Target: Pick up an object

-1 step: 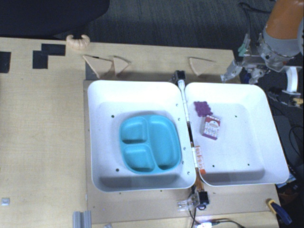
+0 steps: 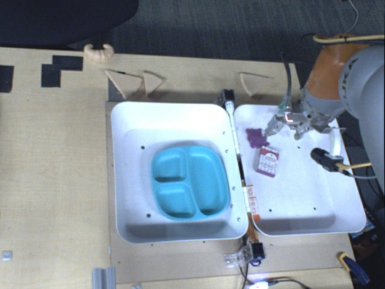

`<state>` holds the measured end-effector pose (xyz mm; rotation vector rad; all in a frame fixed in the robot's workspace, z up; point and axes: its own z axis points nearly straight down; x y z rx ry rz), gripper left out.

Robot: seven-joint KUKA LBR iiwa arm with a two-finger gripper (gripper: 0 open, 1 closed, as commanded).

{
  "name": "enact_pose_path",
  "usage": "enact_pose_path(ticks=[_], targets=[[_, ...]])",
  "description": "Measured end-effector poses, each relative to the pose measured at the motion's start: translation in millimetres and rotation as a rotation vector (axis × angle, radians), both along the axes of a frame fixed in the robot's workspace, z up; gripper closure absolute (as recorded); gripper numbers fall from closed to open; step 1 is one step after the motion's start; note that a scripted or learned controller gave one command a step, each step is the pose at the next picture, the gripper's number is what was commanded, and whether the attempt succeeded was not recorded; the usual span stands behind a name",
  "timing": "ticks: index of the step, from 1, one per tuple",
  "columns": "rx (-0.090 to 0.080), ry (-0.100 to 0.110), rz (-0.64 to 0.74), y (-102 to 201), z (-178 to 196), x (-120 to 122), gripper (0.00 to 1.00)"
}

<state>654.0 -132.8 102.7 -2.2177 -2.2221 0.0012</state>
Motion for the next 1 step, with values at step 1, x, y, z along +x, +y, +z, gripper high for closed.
enact_pose_path(ticks=[1], targets=[[-0.001,-0.009,0.003,0.7,14.0,2.9,1.0]])
